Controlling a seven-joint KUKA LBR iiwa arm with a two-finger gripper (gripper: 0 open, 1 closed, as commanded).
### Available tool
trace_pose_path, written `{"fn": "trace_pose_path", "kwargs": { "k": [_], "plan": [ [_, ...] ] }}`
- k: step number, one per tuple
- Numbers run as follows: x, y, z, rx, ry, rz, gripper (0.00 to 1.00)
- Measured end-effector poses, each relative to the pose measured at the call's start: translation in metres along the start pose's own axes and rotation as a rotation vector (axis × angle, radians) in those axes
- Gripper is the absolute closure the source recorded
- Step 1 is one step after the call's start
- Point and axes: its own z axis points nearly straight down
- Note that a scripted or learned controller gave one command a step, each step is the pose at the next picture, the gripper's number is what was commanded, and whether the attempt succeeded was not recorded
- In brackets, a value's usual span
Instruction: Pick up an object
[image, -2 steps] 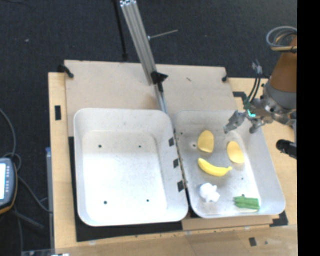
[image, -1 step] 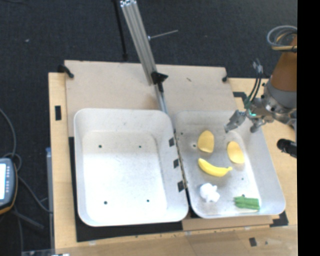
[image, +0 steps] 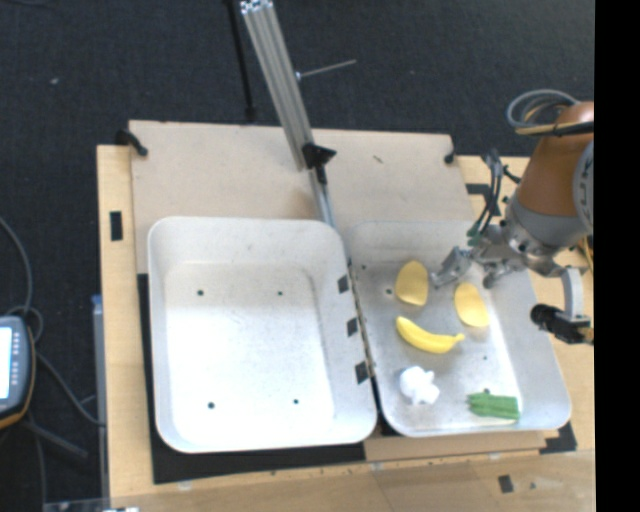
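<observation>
Your gripper (image: 472, 262) hangs with its fingers spread apart and nothing between them, over the right bin (image: 545, 395). The nearest thing is the yellow piece (image: 472, 305), just below it toward the bin's front, standing longways front to back. So go straight down and a bit forward.

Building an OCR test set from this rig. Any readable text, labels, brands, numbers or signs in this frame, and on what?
None readable.
Device at the left edge: its pale screen is too small and blurred to tell if it carries text.
Arm: no brand mark or label visible.
Banana, green object, white object, left bin, right bin: no print on them.
</observation>
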Motion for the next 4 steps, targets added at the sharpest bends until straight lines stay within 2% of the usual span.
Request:
{"fn": "trace_pose_path", "kwargs": {
  "k": [1, 2, 3, 4],
  "plan": [
    [0.004, -0.006, 0.045, -0.001, 0.0, 0.002, 0.0],
    [0.002, -0.006, 0.062, -0.005, -0.002, 0.005, 0.0],
    [0.001, -0.005, 0.05, -0.009, -0.001, 0.009, 1.0],
    [0.003, -0.013, -0.008, -0.011, 0.001, 0.01, 1.0]
  ]
}}
